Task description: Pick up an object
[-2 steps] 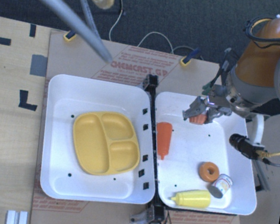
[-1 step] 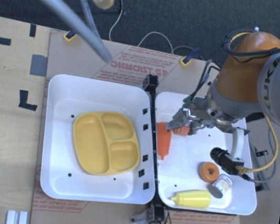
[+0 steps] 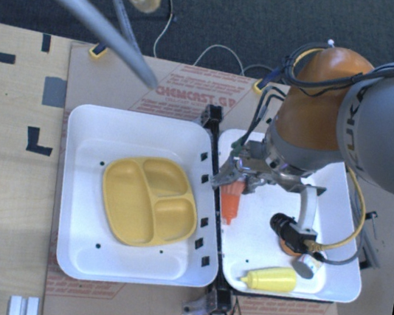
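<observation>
The gripper (image 3: pixel 234 184) hangs over the right bin (image 3: pixel 336 288), by the divider, directly above an orange carrot (image 3: pixel 229 206) lying near the bin's left wall. Whether the fingers are released or clenched cannot be told. A good grasp needs centring along the carrot, clear of the wall. The cardboard (image 3: pixel 185 95) on the desk reads "CHEMCAST".

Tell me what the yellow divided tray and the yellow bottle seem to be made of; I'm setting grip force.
The yellow divided tray in the left white bin looks like moulded plastic, matt to satin: uniform colour, rounded compartment ridges, soft highlights. The yellow bottle lying in the right white bin also looks plastic, slightly glossier, with a smooth rounded body. Whether it is rigid or squeezable I cannot tell.
</observation>
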Controlling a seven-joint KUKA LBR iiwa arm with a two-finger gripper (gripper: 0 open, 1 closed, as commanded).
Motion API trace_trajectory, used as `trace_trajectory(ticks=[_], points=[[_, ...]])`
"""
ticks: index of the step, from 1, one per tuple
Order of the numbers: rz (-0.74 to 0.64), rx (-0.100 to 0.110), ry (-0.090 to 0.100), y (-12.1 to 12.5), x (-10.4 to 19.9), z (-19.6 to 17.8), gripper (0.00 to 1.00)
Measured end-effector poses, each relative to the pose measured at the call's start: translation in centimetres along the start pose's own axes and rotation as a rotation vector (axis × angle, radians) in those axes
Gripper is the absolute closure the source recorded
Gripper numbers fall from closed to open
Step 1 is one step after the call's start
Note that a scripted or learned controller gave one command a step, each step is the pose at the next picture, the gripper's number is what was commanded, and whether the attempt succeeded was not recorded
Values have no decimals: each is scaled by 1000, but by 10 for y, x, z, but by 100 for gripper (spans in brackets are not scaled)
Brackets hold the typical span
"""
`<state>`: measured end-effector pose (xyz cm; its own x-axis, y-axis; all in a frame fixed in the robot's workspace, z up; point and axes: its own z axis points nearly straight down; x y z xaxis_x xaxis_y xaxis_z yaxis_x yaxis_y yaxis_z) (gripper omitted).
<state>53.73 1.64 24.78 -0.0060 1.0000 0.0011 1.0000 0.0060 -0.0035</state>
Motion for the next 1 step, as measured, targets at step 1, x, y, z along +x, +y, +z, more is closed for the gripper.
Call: trace_trajectory(ticks=[1], points=[[0,2,0,-27,55,18,100]])
